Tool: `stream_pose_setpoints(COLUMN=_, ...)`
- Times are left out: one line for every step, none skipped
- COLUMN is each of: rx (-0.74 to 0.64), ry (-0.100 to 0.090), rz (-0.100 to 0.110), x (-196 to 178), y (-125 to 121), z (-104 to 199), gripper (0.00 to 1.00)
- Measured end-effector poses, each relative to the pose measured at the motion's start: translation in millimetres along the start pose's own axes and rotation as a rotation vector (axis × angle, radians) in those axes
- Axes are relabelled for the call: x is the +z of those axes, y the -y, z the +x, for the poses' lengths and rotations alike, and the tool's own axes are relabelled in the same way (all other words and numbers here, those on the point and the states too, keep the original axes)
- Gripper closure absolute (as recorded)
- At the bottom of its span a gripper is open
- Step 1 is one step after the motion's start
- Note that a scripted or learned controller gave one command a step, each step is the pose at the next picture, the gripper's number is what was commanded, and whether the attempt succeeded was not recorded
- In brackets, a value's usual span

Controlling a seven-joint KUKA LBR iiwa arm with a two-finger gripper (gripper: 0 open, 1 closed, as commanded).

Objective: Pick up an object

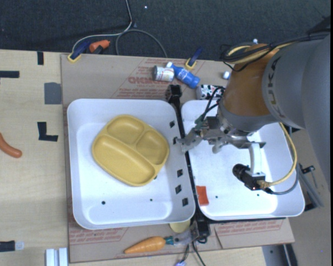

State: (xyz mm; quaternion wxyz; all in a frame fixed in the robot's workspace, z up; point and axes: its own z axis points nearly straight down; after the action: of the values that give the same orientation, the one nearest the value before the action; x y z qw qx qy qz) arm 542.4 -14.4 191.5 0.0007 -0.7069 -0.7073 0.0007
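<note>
A yellow divided plate lies flat in the left bin. A small orange-red piece lies near the front left corner of the right bin. My gripper hangs over the left part of the right bin, close to the wall between the two bins. The grey and orange wrist covers most of it from above. Nothing shows in its grasp.
A toy carrot lies on the cardboard in front of the bins. A toy sausage rests on the bench at far left. A blue and white bottle lies behind the bins. A black cable plug hangs off the arm.
</note>
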Motion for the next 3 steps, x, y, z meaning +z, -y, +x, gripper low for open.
stream_pose_setpoints(rx=0.005, ry=0.001, rz=0.004, x=8, y=47, z=-34, gripper=0.0)
stream_pose_setpoints(rx=0.005, ry=0.003, rz=-0.005, x=110, y=20, z=-99, gripper=0.0)
stream_pose_setpoints(rx=-0.002, ry=0.002, rz=-0.006, x=105, y=-43, z=-87, gripper=0.0)
